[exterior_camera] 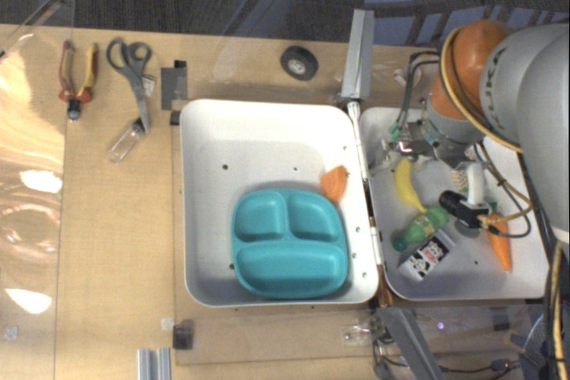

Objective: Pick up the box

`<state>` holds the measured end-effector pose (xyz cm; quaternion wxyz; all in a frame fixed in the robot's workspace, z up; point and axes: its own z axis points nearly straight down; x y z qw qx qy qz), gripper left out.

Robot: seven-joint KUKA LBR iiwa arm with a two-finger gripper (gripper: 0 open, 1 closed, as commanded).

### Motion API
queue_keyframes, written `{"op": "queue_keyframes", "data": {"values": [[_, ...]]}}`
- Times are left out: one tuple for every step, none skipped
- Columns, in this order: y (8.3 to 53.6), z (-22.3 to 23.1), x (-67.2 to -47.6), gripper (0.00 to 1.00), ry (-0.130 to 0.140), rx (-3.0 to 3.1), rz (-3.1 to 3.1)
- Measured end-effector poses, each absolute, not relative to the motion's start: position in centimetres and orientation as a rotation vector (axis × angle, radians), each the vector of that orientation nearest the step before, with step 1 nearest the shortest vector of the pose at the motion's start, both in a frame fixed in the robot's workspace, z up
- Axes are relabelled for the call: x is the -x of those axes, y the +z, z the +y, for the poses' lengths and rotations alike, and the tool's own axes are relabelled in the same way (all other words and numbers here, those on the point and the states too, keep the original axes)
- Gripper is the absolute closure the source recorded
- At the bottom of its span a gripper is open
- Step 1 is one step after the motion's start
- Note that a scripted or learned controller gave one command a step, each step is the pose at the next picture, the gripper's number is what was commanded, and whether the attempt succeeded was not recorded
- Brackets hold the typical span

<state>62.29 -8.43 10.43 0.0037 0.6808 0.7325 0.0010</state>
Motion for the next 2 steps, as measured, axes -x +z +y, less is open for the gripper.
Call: {"op": "queue_keyframes", "data": {"values": [[16.8,-10.6,-60.1,0.0,0.008,-1.855,2.525],[18.9,-16.1,-62.3,0.0,0.004,-1.823,2.55]]}}
